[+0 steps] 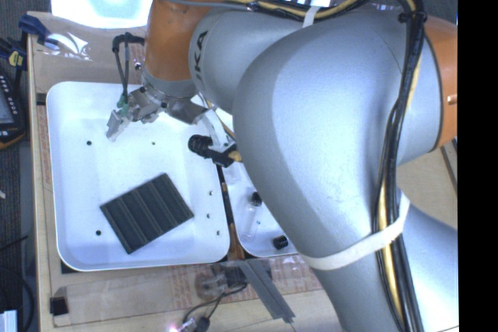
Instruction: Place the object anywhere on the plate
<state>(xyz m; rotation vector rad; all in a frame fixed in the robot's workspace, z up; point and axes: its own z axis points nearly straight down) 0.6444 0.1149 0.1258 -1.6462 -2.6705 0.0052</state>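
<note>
A dark grey ribbed rectangular plate (146,212) lies flat in the front part of the left bin (70,167), turned at a slant. My gripper (118,120) hangs over the back left area of that bin, well behind the plate and apart from it. A small greenish bit (123,103) shows at the gripper's side; I cannot tell whether it is a held object or part of the tool. The arm's grey body (327,128) hides most of the right bin.
A sliver of the right bin (261,233) shows under the arm, with a small dark item (280,242) near its front edge. A black cable fitting (204,145) hangs by the divider between the bins. Tools and clutter lie beyond the bench's left edge (12,105).
</note>
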